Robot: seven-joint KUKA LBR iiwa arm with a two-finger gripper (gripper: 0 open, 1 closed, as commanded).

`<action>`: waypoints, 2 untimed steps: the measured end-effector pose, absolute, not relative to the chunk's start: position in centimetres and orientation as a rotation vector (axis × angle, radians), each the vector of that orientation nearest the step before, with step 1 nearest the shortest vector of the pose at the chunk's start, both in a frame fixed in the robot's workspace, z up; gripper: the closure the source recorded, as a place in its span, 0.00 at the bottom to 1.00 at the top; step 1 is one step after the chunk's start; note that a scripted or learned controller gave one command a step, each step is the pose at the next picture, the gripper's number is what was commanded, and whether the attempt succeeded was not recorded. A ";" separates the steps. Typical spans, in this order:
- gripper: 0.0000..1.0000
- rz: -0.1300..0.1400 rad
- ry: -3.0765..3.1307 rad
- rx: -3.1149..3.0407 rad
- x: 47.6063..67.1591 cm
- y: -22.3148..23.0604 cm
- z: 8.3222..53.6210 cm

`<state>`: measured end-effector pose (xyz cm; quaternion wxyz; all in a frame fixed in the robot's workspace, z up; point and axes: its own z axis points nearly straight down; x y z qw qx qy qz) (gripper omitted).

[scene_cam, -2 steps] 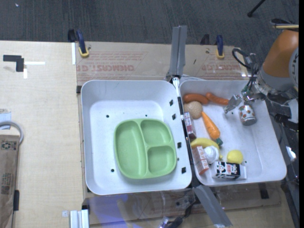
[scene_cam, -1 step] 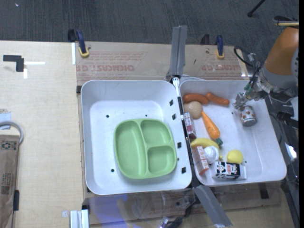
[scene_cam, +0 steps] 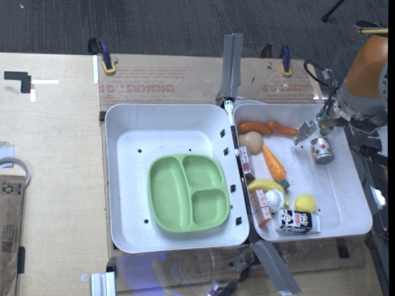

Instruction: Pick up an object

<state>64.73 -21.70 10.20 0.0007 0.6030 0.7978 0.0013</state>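
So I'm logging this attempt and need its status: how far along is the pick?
Early stage, nothing lifted. The grey end effector hangs over the right white bin's upper area, close to the small spotted can, with nothing seen between its fingers. The orange carrot, yellow banana and yellow lemon lie on the bin floor. Still left: descending, closing on one object and lifting.

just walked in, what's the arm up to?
The KUKA arm reaches in over the right bin, with its gripper low near the bin's far side, beside a small can and a sausage. Nothing is visibly held. Carrots, a banana, a lemon and a small carton lie loose in that bin. The left bin holds a green divided tray.
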 end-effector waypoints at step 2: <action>1.00 0.006 2.513 1.880 60.5 -21.9 10.2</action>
